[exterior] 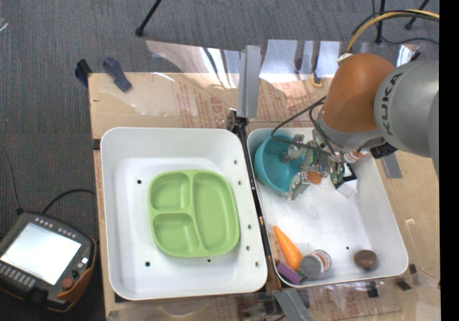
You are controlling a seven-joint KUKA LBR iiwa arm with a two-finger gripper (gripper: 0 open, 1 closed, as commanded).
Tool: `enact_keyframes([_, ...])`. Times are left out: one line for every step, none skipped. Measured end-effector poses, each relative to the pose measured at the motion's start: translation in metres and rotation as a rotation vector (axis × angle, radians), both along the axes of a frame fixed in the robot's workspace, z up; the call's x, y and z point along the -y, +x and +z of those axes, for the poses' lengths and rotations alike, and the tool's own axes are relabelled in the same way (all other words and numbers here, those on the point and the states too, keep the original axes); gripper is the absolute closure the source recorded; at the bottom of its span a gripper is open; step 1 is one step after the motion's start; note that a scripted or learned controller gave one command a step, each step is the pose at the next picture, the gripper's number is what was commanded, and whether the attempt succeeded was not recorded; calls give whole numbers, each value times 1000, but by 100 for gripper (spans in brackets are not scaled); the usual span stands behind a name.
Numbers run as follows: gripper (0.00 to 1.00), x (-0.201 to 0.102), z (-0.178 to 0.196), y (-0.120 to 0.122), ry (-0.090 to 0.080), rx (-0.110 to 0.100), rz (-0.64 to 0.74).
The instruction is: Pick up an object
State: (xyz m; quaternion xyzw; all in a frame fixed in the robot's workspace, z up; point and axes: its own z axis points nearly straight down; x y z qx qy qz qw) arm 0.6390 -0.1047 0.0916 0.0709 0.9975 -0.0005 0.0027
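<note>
Here the carrot (287, 246) lies diagonally, tip toward the bin's (378, 198) near-left corner; the fingers' (305, 182) state is unclear.

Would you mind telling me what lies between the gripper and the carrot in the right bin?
In the camera view, the stretch from the gripper down to the carrot is bare white floor of the right bin.

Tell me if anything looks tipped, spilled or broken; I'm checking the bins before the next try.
Nothing looks spilled or broken. The teal bowl in the right bin seems tilted against the wall by the tool.
</note>
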Motion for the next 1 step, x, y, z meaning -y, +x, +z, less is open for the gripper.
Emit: enact_keyframes([0,36,-2,-1,1,0,21])
